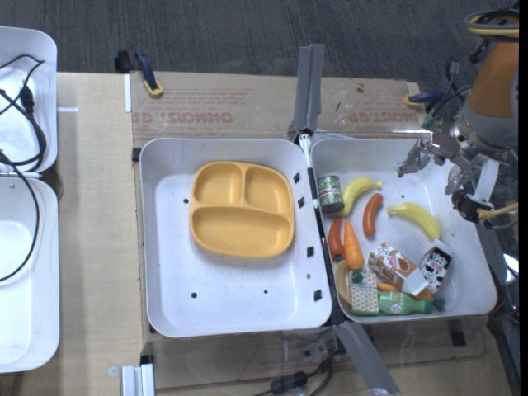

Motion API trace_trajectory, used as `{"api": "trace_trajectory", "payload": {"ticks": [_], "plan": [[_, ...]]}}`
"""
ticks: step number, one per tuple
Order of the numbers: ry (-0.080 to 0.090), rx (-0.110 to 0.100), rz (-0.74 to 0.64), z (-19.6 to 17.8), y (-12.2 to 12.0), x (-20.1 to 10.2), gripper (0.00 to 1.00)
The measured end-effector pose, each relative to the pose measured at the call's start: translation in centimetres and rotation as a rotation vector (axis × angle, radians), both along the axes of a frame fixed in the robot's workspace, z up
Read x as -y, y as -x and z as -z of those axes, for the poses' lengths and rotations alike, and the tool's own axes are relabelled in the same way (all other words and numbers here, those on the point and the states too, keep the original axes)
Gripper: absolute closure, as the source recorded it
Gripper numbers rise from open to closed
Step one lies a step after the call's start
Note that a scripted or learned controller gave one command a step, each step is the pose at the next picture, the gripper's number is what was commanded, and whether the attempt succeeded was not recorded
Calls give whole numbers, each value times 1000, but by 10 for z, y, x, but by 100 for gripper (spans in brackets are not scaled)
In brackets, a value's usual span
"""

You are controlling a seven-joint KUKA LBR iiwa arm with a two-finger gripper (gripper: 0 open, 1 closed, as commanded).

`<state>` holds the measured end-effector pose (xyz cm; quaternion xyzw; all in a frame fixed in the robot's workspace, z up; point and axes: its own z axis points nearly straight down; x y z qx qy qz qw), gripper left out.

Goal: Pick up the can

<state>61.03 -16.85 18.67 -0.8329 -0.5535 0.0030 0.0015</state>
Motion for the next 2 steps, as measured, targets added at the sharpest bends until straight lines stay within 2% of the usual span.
{"api": "trace_trajectory", "payload": {"ticks": [1,2], "plan": [[3,-1,283,-101,14,-9,0],[7,-11,279,-105,13,-8,100]]}}
